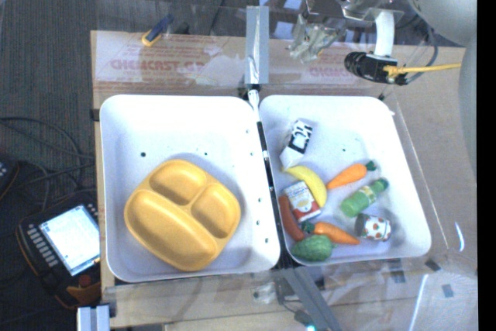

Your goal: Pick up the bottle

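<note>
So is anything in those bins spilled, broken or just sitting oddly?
Nothing looks spilled or broken. The toy food in the right bin is a loose jumble: the green bottle lies on its side between two carrots. The yellow divided tray sits askew in the left bin.

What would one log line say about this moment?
end effector: above the bench behind the right bin, holding nothing | green bottle: lying in right bin beside carrot, untouched | left bin: yellow tray
</note>
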Controlling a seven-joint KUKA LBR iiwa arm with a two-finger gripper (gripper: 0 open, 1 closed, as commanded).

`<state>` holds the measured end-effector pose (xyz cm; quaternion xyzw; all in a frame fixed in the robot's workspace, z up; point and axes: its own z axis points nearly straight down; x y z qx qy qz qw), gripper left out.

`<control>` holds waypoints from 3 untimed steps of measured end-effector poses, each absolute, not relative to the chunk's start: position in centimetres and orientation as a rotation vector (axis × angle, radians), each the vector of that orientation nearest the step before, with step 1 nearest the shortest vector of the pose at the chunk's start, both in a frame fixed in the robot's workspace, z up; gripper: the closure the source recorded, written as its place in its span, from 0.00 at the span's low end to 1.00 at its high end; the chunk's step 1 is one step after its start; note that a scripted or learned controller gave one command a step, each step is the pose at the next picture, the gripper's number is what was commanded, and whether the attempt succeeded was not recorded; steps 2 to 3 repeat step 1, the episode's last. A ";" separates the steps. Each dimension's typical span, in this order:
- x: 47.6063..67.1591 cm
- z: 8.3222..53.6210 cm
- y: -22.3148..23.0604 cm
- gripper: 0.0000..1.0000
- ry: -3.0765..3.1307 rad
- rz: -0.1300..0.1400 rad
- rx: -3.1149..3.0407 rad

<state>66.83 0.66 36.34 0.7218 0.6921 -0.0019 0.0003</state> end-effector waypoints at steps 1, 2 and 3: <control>66.9 43.4 4.6 1.00 2.028 -0.004 2.399; 66.9 43.4 4.6 1.00 2.028 -0.004 2.399; 66.9 43.4 4.6 1.00 2.028 -0.004 2.399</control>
